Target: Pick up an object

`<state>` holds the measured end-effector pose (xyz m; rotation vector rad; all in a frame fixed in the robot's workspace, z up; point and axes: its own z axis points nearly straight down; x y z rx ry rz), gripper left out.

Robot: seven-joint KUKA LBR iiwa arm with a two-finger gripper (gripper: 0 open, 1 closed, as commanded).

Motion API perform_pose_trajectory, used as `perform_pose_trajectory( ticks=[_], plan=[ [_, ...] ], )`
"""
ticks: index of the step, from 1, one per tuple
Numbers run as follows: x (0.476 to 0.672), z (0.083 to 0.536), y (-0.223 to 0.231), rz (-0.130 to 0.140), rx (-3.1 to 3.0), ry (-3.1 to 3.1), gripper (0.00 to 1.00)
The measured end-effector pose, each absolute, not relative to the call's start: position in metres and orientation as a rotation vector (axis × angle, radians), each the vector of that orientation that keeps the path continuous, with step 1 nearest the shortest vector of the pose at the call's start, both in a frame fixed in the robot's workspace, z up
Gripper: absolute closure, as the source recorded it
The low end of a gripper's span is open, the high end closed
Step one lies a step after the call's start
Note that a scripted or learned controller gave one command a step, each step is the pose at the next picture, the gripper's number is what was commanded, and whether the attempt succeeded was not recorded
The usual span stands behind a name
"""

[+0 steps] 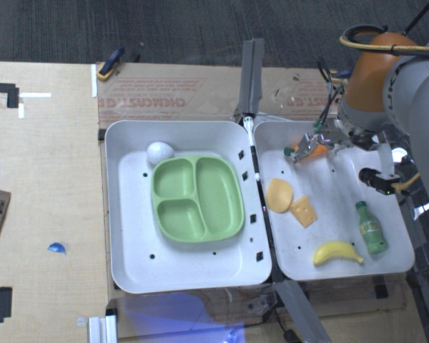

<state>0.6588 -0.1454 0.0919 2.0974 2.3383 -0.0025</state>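
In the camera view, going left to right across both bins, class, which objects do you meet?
White ball → green divided plate → yellow chip-like piece → cheese wedge → banana → green bottle.

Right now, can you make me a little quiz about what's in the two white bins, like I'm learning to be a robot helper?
1. True or false: the green plastic divided tray lies in the left white bin.
2. Which thing lies nearest the right white bin's front edge? A) yellow banana B) small white ball C) orange cheese wedge
3. Fill in: the green plastic bottle lies in the ____ bin.

Key: 1 true. 2 A. 3 right.
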Motion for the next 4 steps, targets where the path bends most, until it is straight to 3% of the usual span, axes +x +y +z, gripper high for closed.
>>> perform_pose_trajectory(
  ticks=[1,2,3,4],
  plan=[
    [0.6585,0.0919,-0.1058,-0.003,2.174,2.271,0.0],
    [0.6575,0.0916,-0.0993,-0.007,2.297,2.148,0.0],
    [0.6552,0.0986,-0.0999,-0.017,2.305,2.153,1.0],
    [0.6563,0.0997,-0.0998,-0.013,2.302,2.151,0.0]
  ],
)
